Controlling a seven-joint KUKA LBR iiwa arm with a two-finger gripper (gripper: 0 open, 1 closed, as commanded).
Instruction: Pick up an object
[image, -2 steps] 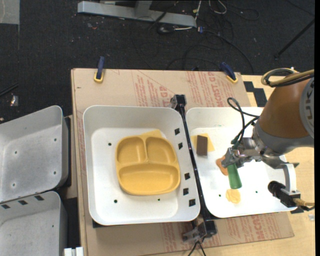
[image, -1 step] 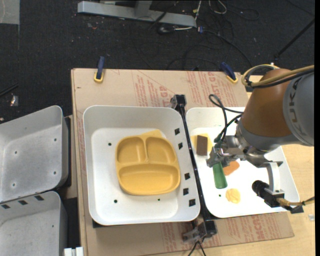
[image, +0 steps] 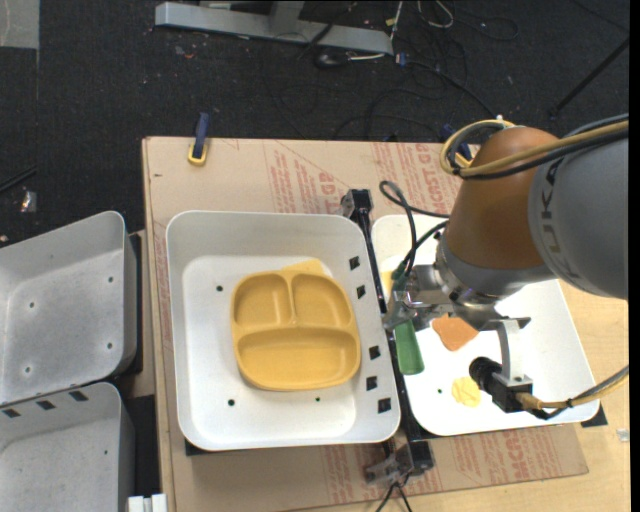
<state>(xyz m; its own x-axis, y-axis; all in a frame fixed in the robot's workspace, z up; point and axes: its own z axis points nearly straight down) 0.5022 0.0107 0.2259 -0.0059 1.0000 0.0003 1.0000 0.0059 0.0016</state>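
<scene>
Approach step: hand low over right bin, beside green block; grip state indeterminate; next, descend squarely onto block.

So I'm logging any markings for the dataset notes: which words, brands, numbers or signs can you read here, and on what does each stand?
"UK": dark letters on the grey arm, cut off at the picture's right edge.
Red printed lettering on the brown board under the bins: upside down and too blurred to read.
More red print along the board's lower right edge: also unreadable.
The yellow divided tray bears no text.
</scene>
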